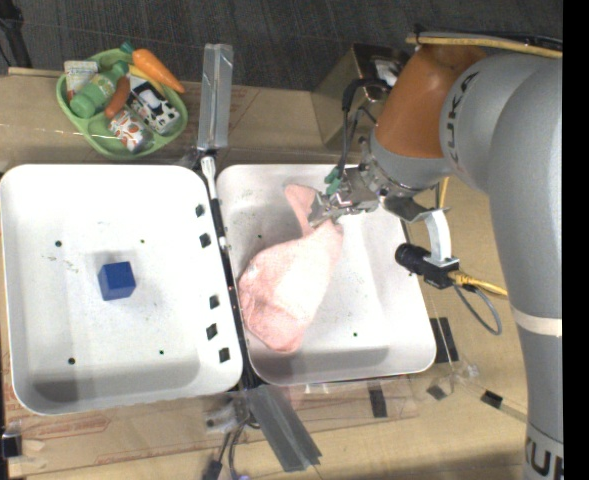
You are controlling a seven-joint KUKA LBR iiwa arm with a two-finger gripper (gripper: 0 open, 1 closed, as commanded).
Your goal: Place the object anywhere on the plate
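White plastic on the left: the left bin (34,268) holds a small blue cube (117,279) near its middle, well apart from the green bowl of toy food (121,100) beyond its far rim, while the right bin (394,328) carries a pink plate-like piece (286,283) lying tilted toward the divider. Further right the gripper (332,204) sits low at the pink piece's upper end, seemingly pinching its edge, though I cannot tell for certain whether it grips. The risk, as I judge it, is that the arm drags or lifts the pink piece itself while the cube stays unplaced in the other bin.
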